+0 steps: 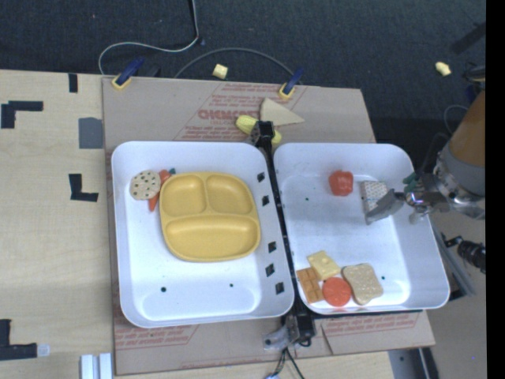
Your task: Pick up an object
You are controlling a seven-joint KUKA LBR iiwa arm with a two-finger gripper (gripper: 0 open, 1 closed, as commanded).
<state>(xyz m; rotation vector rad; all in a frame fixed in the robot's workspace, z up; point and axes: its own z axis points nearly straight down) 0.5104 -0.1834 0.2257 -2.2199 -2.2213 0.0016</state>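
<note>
Hovering over right bin, claw state: cannot tell. Sitting just left of it: red ball, probably light, smooth, inclined to roll. Gripping across its widest middle advised.

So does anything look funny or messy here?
A little. The cookie and a small orange piece lie loose in the left bin, squeezed beside the yellow tray instead of in its compartments. A tan wedge and yellow piece sit outside the bins on the cardboard.
</note>
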